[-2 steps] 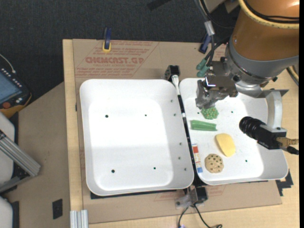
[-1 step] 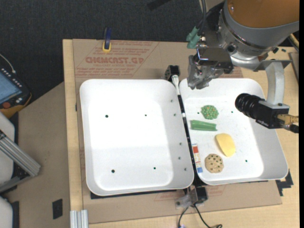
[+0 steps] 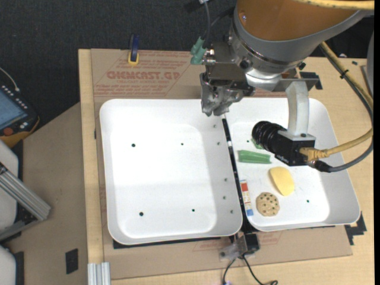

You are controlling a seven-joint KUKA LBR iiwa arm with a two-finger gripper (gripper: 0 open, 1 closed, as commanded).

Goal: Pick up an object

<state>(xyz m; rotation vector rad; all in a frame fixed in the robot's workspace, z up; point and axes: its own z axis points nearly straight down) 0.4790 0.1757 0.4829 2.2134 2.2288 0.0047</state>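
Reading "CHEMCAST GP" on brown sheet [image 3: 142, 73].

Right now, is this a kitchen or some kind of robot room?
Probably a robot test bench in a lab. An arm hangs over two bins, and the cookie and banana look like toys.

Two shallow white plastic bins sit side by side, left bin [image 3: 119, 177] and right bin [image 3: 332, 177]. In the right one: flat green stick [image 3: 254, 157] nearest the divider, yellow oval lump [image 3: 282, 180] beside it, round speckled cookie [image 3: 268, 204] in front (all near each other).
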